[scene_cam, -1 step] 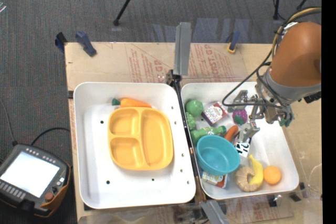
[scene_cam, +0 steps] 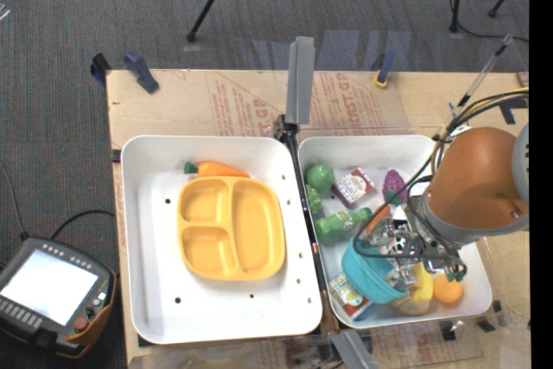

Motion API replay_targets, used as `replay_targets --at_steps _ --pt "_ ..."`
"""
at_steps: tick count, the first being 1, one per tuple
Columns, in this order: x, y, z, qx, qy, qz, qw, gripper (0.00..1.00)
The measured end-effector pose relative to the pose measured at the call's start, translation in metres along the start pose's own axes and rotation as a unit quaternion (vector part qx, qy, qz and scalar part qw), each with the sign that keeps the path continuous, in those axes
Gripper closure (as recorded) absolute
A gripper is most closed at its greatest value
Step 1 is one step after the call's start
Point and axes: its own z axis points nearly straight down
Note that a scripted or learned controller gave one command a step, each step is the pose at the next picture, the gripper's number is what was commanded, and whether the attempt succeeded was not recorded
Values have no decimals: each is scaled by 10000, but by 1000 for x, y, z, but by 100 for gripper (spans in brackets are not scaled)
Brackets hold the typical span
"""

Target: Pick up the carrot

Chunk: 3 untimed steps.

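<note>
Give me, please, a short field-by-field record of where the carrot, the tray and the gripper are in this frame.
carrot: in left bin, lying along the far edge of the yellow tray, green top pointing left
yellow tray: three compartments, flat in the left bin
gripper: over the right bin, among the toys there
near gripper: teal bowl, orange fruit
carrot status: not held, in the other bin from the gripper
</note>
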Motion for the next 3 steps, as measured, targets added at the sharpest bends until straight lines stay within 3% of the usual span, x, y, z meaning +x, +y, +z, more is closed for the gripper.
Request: replay_targets --at_steps 1,2,3 --pt "-33 -64 -47 2 32 84 10000 0" --pt "4 -45 -11 -24 60 -662 9978 0" --pt "1 -43 -21 -21 34 -689 9976 100"
